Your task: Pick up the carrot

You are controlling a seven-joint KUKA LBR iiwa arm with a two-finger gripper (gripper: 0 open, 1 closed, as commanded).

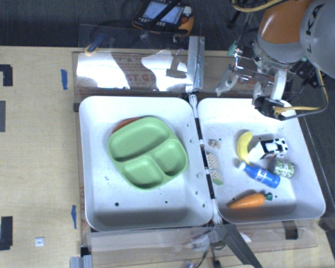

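Hovering over the far rim of the right bin, the arm carries its gripper high and well apart from the target. Whether that gripper is open or closed, I cannot tell from this angle.

The carrot lies on its side at the opposite end of that bin, close to the near wall, its green tip pointing right. That's the worry: a long reach across the whole bin, and the tapered, rounded body could roll or squirt out if the close lands off-centre. The near wall could also block a low approach from the front.

Now the neighbours. The left bin holds a green divided plate, with something orange peeking from under its far edge, which a careless eye might take for the target. In the right bin, a banana sits mid-bin, a blue bottle lies just behind the carrot, and a black-and-white toy and small can cluster beside it. The bottle is the likeliest thing to get clipped or grabbed on the way down.
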